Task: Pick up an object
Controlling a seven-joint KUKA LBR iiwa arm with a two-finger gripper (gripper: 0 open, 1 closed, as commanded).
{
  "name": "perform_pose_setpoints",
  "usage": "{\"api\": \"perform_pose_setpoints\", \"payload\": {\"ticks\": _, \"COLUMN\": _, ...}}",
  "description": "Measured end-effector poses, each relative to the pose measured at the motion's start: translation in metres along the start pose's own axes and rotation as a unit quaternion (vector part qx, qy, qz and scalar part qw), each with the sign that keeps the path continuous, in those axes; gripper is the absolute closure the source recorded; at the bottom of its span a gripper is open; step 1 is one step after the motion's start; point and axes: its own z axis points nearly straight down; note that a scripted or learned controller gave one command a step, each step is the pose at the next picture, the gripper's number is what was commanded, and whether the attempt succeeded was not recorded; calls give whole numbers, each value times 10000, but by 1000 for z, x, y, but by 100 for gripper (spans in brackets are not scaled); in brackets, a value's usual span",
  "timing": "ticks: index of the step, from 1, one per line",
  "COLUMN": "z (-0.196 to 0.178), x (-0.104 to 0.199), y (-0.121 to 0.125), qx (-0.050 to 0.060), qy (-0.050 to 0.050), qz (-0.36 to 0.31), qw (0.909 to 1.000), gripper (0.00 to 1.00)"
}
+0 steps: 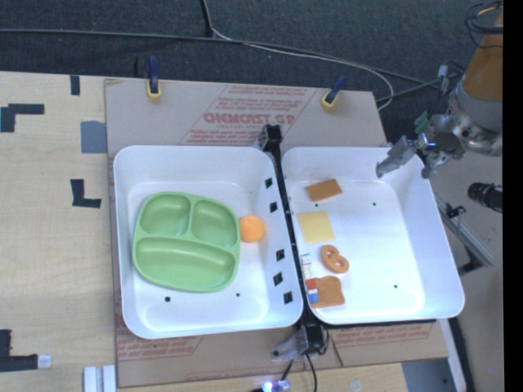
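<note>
Targets: brown slice (324, 190), yellow square (315, 226), pretzel (333, 259) lay in right bin (409, 243), left half | gripper (406, 157) hovered at that bin's upper-right rim; I judged brown slice nearest, down-left of it | jaws blurred, spread undeterminable | orange ball (252, 229) touched green tray (186, 242), left bin.

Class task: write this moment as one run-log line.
stage: approach | gripper: above right white bin's top-right rim, holding nothing | round orange ball: left bin, beside green divided plate
</note>
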Motion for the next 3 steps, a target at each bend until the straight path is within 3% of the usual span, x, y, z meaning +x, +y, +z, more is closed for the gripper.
{"api": "perform_pose_setpoints", "payload": {"ticks": 1, "z": -8, "x": 1, "y": 2, "qx": -62, "qy": -13, "qz": -17, "qw": 10000, "gripper": 0}}
{"api": "perform_pose_setpoints", "payload": {"ticks": 2, "z": 43, "x": 7, "y": 9, "qx": -39, "qy": -11, "qz": -19, "qw": 10000, "gripper": 0}}
{"api": "perform_pose_setpoints", "payload": {"ticks": 3, "z": 97, "x": 11, "y": 0, "qx": -33, "qy": -10, "qz": -15, "qw": 10000, "gripper": 0}}
